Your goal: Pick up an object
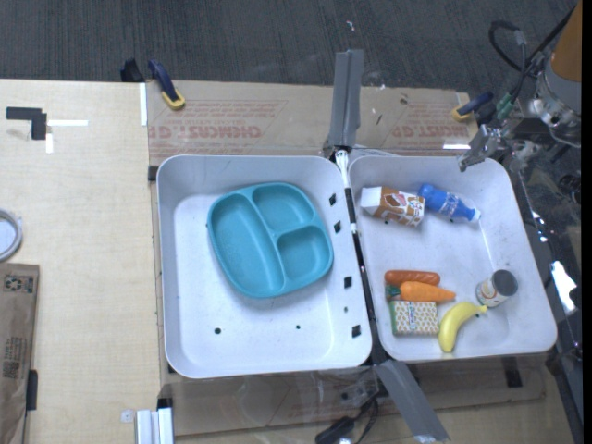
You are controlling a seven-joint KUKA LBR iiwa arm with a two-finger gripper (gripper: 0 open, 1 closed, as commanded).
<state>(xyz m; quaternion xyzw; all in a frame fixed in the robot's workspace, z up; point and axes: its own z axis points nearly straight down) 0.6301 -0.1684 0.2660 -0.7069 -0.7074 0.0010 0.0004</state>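
Right bin: carton, bottle, sausage, carrot, banana, all loose for picking. Left bin: blue plate. Hand hovers at the right bin's far rim; grip state cannot be told.

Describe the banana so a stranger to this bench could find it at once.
Start at the right-hand white bin, not the left one with the blue plate. Go to its front right corner, where a cluster of toy food lies. The banana is the curved yellow piece, right of the carrot and beside a small jar.
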